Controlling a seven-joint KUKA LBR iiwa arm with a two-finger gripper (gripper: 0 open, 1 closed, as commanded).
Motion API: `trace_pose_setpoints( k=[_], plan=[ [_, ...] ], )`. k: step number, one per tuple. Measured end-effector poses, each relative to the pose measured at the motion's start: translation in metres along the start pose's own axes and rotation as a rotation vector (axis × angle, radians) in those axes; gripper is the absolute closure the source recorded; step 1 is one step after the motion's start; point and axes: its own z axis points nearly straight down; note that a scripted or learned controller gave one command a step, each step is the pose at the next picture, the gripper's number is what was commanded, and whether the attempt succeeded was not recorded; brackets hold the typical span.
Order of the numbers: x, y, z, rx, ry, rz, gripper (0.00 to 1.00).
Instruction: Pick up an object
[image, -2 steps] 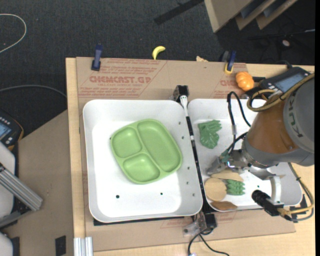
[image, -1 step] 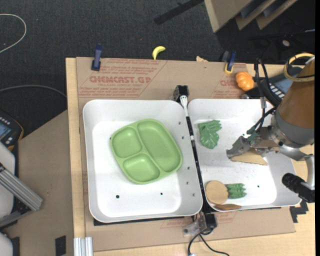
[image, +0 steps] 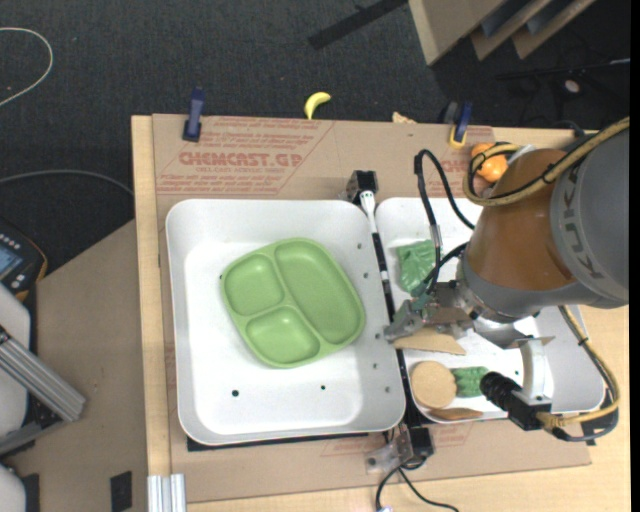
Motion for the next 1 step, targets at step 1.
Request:
trace_pose_setpoints(
  k=[1],
  plan=[
    [0.0208, 0.0603, -0.0036, -0.012, -0.004, 0.003, 1.0]
  ],
)
